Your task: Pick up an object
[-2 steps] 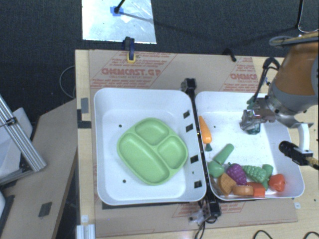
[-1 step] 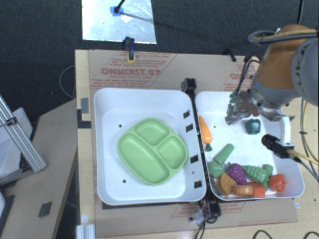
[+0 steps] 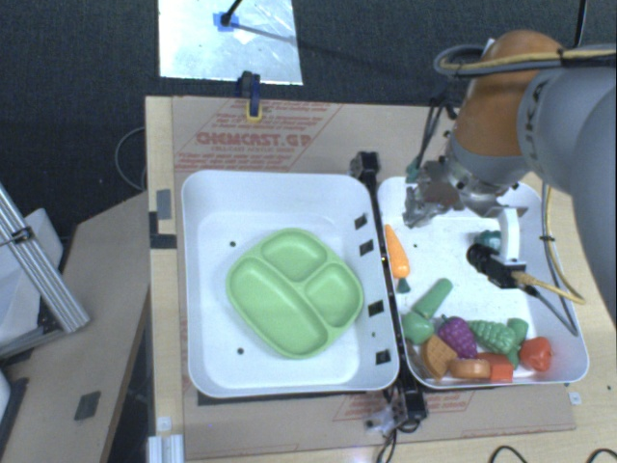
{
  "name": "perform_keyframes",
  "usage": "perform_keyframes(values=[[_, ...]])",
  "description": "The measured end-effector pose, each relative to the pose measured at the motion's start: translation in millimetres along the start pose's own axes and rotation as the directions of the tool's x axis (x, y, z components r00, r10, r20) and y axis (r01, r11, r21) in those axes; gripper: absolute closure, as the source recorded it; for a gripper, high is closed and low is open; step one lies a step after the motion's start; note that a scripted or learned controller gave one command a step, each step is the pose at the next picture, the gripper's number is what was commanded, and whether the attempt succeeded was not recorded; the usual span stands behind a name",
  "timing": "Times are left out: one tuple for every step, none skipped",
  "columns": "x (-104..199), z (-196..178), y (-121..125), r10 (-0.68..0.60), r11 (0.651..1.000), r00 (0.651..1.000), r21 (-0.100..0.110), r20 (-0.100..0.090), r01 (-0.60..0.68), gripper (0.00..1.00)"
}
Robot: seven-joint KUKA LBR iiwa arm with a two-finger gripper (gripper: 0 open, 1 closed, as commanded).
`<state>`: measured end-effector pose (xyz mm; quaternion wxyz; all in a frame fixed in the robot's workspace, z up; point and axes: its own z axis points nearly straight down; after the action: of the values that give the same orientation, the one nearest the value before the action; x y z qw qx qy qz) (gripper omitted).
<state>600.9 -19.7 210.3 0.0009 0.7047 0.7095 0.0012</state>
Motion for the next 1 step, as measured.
perform_keyframes(values=[[52.5, -1.7, 25.2, -0.001, 1.000, 1.000, -0.001, -0.001, 0.001, 1.00]])
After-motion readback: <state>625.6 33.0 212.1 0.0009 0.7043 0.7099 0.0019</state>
